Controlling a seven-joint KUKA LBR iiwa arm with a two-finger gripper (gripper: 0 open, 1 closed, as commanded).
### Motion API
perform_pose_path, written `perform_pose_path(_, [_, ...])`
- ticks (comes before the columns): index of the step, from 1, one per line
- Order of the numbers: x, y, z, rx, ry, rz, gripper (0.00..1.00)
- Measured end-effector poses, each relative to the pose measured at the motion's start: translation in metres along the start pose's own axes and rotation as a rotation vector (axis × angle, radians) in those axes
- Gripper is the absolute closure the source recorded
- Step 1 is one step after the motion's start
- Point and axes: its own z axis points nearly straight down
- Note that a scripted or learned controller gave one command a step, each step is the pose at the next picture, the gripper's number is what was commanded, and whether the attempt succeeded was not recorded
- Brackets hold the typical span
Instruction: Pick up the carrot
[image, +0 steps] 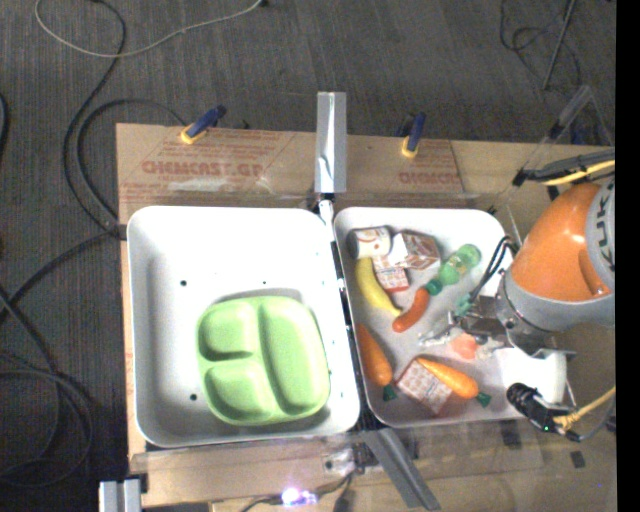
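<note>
An orange carrot (452, 377) lies in the right bin (490, 222), just beside a small carton (426, 386). The end effector (462, 322) hovers above; its opening cannot be judged.

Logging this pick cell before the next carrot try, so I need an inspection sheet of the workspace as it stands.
Surface: two white bins, left bin and right bin, on a brown bench.
Job's things: two carrots in the right bin, one near the front, another along the left wall.
Clutter: banana, red sausage, green bottle, small cartons; green divided plate in the left bin.
Grippers: gripper low over the right bin's right side.
Cables: several on the floor at left.
Surroundings: dark carpet, clamps on the bench's back edge.
</note>
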Motion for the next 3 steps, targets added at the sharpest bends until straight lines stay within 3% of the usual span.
perform_pose_path(1, [-0.0023, 0.0045, 0.0537, -0.015, -0.002, -0.068, 0.00])
perform_pose_path(2, [-0.0030, 0.0070, 0.0457, -0.019, -0.004, -0.068, 1.00])
perform_pose_path(3, [-0.0030, 0.0069, 0.0457, -0.019, -0.003, -0.069, 0.00])
